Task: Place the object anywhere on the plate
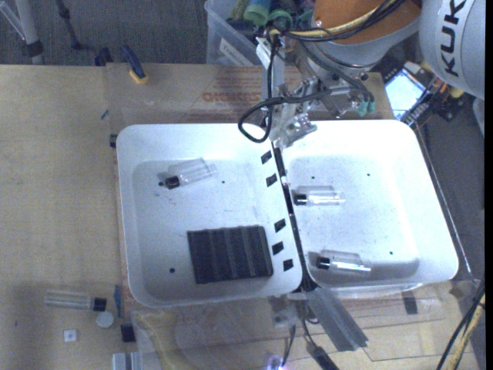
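Gripper above bins' far edge, 3 vials lying apart from plate

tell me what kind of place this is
Probably a robotics lab test bench: a KUKA arm reaches over two white bins holding clear vials and a black ridged plate.

"KUKA" in dark capital letters on grey arm casing, top right corner, running downward along housing; last letter cut by frame edge. Faint reddish print on brown cardboard sheet lying on counter behind bins, too blurred to read. White label on side of clear storage tub at top centre, wording too small to make out. No other legible text or numbers.
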Tool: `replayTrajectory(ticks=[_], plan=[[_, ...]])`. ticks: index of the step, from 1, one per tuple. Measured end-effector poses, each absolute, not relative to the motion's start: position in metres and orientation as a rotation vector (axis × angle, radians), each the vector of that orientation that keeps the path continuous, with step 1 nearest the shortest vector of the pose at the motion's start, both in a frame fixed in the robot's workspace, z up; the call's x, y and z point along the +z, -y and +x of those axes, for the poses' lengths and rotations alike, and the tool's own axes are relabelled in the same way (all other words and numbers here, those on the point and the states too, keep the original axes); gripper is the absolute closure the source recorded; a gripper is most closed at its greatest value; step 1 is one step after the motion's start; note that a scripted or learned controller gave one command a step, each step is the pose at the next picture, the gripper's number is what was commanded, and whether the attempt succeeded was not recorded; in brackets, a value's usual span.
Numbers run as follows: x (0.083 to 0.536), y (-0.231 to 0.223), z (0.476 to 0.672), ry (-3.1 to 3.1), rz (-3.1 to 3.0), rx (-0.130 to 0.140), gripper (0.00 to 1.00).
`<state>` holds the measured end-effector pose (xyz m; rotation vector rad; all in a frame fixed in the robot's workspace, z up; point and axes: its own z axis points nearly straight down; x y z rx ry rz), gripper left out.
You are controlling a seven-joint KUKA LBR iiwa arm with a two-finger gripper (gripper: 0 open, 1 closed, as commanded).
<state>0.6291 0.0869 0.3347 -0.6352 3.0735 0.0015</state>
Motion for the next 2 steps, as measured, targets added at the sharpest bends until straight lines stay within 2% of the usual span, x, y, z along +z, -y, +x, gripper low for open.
replayTrajectory(ticks=[1, 2], plan=[[0.296, -0.181, 0.667, -3.036, -0.777, 0.004, 1.0], [0.322, -0.132, 0.663, -2.751, -1.495, 0.001, 1.0]])
